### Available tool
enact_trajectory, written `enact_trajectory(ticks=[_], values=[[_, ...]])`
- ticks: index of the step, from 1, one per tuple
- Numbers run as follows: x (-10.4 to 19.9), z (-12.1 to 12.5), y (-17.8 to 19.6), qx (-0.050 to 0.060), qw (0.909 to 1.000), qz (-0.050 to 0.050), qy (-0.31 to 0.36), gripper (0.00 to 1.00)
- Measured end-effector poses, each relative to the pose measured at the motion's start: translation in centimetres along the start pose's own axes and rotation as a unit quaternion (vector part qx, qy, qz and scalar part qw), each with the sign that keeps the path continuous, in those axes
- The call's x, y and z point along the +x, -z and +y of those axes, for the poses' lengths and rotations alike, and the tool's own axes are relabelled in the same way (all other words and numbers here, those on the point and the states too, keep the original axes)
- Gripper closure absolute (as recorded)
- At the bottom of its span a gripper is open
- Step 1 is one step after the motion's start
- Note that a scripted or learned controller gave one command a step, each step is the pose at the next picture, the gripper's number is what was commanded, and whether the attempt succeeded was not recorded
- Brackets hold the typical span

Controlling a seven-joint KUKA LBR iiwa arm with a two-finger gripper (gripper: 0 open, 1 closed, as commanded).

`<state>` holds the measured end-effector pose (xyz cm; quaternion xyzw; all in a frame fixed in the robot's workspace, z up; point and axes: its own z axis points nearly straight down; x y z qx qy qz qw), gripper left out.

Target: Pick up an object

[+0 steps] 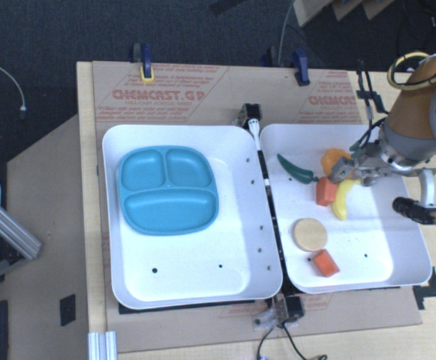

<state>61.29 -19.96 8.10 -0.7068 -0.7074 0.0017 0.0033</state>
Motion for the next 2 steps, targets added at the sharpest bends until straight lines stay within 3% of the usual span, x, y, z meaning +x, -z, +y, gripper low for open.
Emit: enact_trajectory(ticks=[1,2], values=[[-0.1,0.1,1.4,-0.003,1.0,-0.001,0.0,1.0],[-0.6,0.1,7.8,-0.008,1.0,-0.003,-0.001,1.0]])
